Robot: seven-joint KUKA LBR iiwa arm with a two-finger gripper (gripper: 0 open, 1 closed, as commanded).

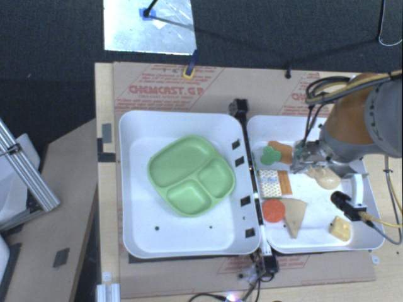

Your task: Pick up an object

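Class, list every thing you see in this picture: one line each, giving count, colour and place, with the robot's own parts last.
bins: two, white, side by side on the bench
divided plate: one, light green, in the left bin
green piece: one, green, upper left of the right bin
orange piece: one, orange, touching the green piece
patterned card: one, white with a speckled print, left side of the right bin
red round piece: one, red, lower left of the right bin
tan wedge: one, tan, beside the red round piece
yellow block: one, pale yellow, lower right of the right bin
beige lump: one, beige, under the arm
arm: one, grey with an orange band, reaching in from the right
pincer: one, grey, low over the right bin
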